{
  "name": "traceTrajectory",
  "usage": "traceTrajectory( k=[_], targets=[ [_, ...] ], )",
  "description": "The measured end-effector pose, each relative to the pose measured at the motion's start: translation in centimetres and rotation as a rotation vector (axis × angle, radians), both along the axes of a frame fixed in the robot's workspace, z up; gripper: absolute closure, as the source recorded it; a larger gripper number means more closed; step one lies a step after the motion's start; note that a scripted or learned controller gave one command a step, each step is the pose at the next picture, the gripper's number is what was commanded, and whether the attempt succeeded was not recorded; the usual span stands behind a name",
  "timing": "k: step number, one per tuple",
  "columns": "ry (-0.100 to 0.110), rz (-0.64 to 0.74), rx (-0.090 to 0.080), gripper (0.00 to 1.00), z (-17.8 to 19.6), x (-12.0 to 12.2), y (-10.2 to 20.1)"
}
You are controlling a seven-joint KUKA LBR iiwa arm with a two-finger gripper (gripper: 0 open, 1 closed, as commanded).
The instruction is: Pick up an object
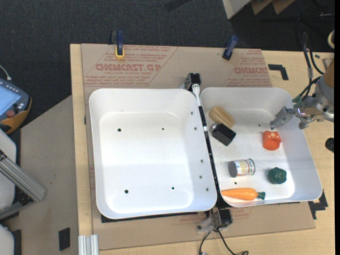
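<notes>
The right bin [297, 142] holds several objects. A tan rounded block [221, 115] lies at the back left, with a black block [223, 135] touching its near side. A red-orange tomato-like piece [271, 140] sits toward the right. Closer to the front are a small can on its side [242, 167], a dark green lump [276, 175] and an orange carrot [243, 194] along the front wall. My gripper [291, 121] hangs over the back right corner of this bin, above and just behind the red-orange piece. It is open with nothing between its fingers.
The left bin [106, 142] is a bare white tray beside the right one, with a black divider strip [204, 137] between them. Both stand on a cardboard sheet [133, 62] held by clamps at the back. Cables [311, 62] hang by the arm at the right.
</notes>
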State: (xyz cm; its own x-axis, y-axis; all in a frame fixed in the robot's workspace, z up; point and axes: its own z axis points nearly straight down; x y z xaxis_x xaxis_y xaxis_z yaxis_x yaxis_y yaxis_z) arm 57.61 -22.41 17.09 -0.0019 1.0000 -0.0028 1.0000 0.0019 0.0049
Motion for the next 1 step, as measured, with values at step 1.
traceTrajectory(
  k=[1],
  targets=[
    [-0.005,0.0,-0.007,0.0,-8.42,-0.4,3.77]
  ],
)
